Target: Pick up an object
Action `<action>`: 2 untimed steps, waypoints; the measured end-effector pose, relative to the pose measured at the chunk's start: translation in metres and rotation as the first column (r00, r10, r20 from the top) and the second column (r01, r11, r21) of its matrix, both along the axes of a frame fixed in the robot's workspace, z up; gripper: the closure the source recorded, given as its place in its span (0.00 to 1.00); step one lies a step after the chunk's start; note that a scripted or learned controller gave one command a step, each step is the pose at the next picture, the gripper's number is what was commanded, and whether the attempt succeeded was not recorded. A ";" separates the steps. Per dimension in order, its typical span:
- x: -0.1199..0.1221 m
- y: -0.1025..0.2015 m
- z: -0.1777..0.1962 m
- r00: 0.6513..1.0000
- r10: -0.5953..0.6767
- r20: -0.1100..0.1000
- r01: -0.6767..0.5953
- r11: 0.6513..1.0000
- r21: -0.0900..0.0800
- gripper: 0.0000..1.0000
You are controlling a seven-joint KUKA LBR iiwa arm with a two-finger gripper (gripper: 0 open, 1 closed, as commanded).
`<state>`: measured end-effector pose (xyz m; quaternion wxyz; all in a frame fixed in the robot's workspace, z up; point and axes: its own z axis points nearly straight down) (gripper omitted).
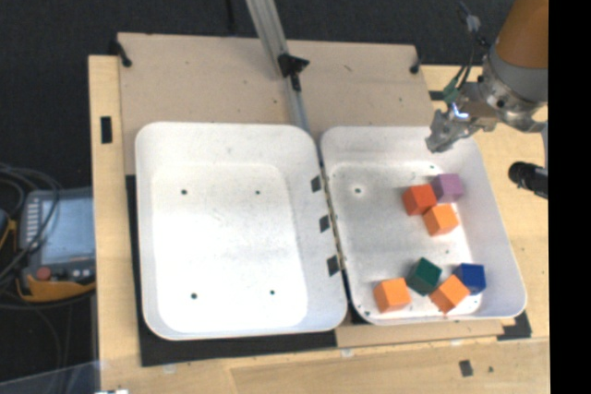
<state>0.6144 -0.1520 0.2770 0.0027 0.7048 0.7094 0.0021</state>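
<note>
The pincer [445,136] hung over the far edge of the right bin [369,163], near that bin's far right corner, at the end of the grey arm [522,23] with its orange band, which came in from the right side of the table [106,198]. Whether the pincer was open or closed could not be told from this view, and nothing could be seen held in it. Below it, inside the right bin, lay seven small blocks. Toward the bin's right side and about midway along it sat a purple block [449,187], with a darker orange block [419,198] touching it on the left and a lighter orange block [441,219] just in front of the pair. Nearer the front edge of the bin lay a second cluster: an orange block [391,293] close to the front left corner, a green block [426,276] just beside it, another orange block [452,292] next to the green one, and a blue block [471,278] closest to the right wall. The left bin [157,198] stood side by side with the right one, their inner edges touching at the middle of the table. A slanted metal bar [260,0] rose from the far edge of the table between the two bins.
</note>
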 end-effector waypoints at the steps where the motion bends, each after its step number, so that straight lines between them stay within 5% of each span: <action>1: -0.012 0.048 -0.017 1.000 -0.002 -0.008 0.002 1.000 0.000 1.00; 2: -0.031 0.098 -0.032 1.000 -0.001 -0.008 0.001 1.000 0.000 1.00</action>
